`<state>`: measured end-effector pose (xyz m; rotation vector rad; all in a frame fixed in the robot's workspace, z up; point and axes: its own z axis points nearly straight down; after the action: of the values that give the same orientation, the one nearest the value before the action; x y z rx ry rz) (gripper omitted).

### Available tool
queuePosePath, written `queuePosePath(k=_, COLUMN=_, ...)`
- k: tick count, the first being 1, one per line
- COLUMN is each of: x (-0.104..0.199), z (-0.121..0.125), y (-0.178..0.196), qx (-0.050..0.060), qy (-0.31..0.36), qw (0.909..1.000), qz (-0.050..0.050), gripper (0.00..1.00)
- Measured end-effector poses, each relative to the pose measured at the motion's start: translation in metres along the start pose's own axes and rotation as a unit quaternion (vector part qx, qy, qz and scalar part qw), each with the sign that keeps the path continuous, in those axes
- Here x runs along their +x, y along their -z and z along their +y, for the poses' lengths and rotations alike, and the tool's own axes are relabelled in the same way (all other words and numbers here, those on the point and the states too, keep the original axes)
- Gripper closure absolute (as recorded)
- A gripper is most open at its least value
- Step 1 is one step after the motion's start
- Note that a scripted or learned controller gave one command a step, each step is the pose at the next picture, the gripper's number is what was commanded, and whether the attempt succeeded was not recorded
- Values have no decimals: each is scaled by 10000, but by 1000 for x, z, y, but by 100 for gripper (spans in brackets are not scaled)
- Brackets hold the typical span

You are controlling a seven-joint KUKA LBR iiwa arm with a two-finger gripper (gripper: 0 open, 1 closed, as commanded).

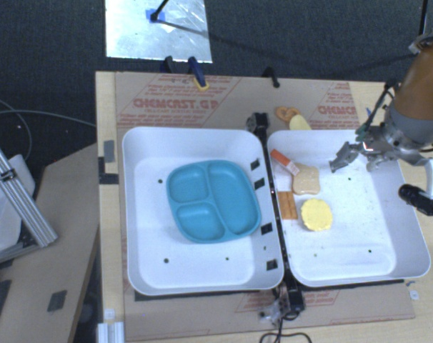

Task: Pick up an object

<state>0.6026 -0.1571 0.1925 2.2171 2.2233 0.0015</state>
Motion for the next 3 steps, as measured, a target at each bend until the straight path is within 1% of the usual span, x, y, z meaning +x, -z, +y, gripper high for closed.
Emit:
queuePosePath(k=1, x=168, z=4, y=-8, qx=-1, qy=84, qw=10000, qz=44, gripper=0)
queuePosePath(k=2, x=206, z=-46, y=-8, qx=19, qy=28, qw=10000, qz=17, gripper=0)
queuePosePath(k=3, x=196, z=-115, y=152, qx=-82, qy=9, qw=10000, qz=25, gripper=0)
